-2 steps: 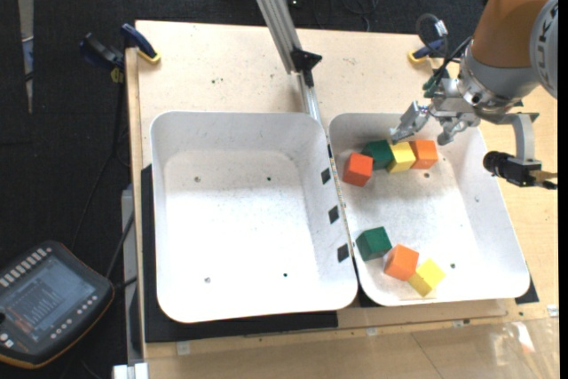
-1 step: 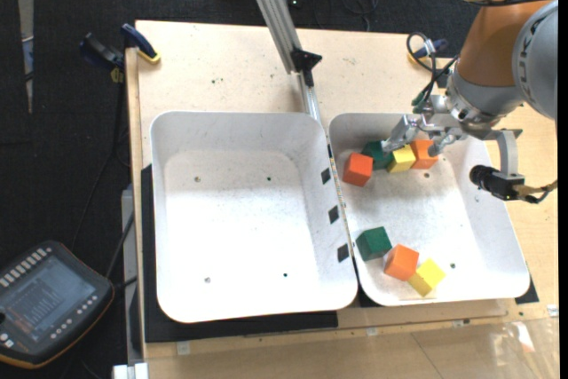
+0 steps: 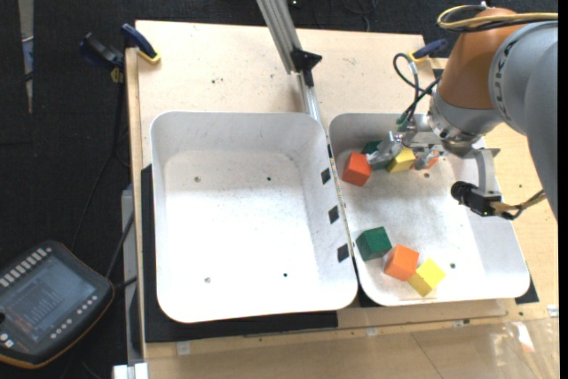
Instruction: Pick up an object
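Up in the far part of the right bin [image 3: 497, 275], a small yellow block [image 3: 402, 161] sits right at the gripper [image 3: 397, 153], and it looks pinched between the fingers, though the metal parts crowd it so closely that the grip is hard to confirm beyond that. Only the block's top and one side show; the rest is covered by the gripper and a bit of grey-green hardware beside it. Just to its left, an orange-red cube [image 3: 357, 169] rests tilted on the bin floor, close to the gripper but seemingly apart from it. A small reddish piece shows at the gripper's right side, too small to make out. Nearer the camera in the same bin lie three more blocks in a cluster: a dark green cube [image 3: 374, 241], an orange cube [image 3: 402, 262] touching or nearly touching it, and a yellow cube [image 3: 427, 277] pressed against the orange one. Between that cluster and the gripper the bin floor is bare, and the right side of the bin is open as well. The arm [image 3: 497, 75] comes in from the right, its orange band and grey casing cut off by the frame edge, with cables looping above it. The left bin [image 3: 169, 138] adjoins the right one along their shared rim, well away from the gripper.
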Robot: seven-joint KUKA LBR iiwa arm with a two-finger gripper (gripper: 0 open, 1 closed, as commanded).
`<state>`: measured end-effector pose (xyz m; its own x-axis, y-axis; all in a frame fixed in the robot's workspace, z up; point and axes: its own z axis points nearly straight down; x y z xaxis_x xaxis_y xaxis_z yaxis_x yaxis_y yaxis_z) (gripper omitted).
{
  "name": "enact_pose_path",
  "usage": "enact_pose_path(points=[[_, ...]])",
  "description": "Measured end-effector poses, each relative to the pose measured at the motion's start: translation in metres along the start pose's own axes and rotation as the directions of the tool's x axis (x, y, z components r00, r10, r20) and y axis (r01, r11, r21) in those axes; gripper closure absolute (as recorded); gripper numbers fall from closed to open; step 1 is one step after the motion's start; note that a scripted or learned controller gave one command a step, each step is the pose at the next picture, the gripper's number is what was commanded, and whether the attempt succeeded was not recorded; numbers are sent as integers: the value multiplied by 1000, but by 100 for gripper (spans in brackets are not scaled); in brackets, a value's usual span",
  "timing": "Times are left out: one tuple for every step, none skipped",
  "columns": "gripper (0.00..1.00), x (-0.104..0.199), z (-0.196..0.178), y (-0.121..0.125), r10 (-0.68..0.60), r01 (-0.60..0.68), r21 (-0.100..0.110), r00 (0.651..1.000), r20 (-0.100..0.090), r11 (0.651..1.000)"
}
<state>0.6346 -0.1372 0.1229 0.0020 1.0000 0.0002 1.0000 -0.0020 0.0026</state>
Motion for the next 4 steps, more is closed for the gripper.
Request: enact_pose_path(points=[[100, -1, -14, 2, -1, 1, -7, 1000, 3, 1000], [100, -2, -61, 11, -4, 4, -4, 1000, 2, 1000], [100, -2, -80, 12, -4, 4, -1, 1000, 1, 1000], [100, 45, -84, 1, -9, 9, 3, 1000, -2, 1000]])
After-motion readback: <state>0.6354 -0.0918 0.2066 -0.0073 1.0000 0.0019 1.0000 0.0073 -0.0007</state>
